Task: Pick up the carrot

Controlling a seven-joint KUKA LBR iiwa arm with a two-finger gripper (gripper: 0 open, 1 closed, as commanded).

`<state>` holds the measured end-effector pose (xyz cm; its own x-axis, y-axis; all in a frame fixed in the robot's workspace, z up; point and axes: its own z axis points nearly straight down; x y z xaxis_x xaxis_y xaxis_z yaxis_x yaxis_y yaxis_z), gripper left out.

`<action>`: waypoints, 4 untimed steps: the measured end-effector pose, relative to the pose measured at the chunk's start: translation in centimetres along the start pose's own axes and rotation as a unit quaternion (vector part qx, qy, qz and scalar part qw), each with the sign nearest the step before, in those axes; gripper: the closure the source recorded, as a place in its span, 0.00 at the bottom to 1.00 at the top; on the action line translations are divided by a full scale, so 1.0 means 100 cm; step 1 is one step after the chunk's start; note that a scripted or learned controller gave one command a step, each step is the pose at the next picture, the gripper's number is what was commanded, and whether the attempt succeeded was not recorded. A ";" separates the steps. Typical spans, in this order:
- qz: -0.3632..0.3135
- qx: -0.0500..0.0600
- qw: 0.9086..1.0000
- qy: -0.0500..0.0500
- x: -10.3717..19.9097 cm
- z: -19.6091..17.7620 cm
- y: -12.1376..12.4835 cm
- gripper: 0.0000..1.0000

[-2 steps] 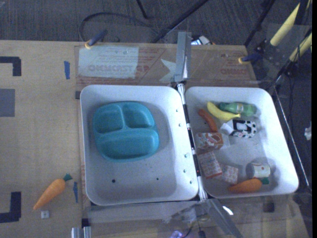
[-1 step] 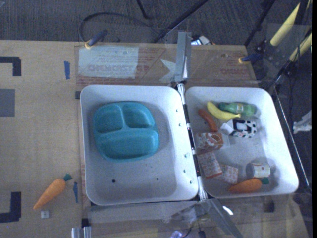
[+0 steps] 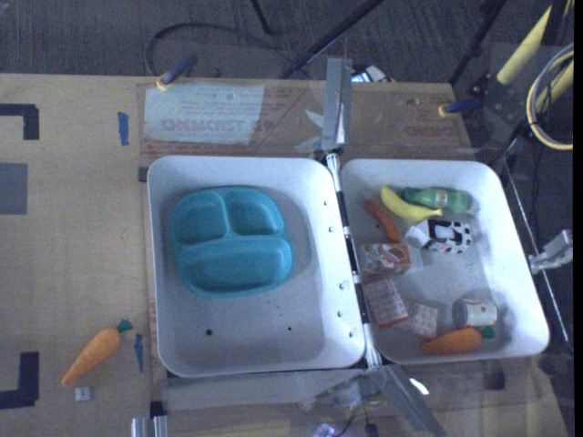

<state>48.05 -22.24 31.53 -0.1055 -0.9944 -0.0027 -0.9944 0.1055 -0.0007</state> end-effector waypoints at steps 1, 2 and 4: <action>-0.227 -0.001 0.974 0.000 0.000 0.021 0.000 0.00; -0.406 -0.002 0.914 -0.001 -0.016 0.042 0.002 0.00; -0.486 0.001 0.874 0.000 -0.007 -0.031 -0.006 0.00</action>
<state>48.71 -21.63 34.68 0.7891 -0.6143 0.0011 -0.6143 -0.7891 -0.0045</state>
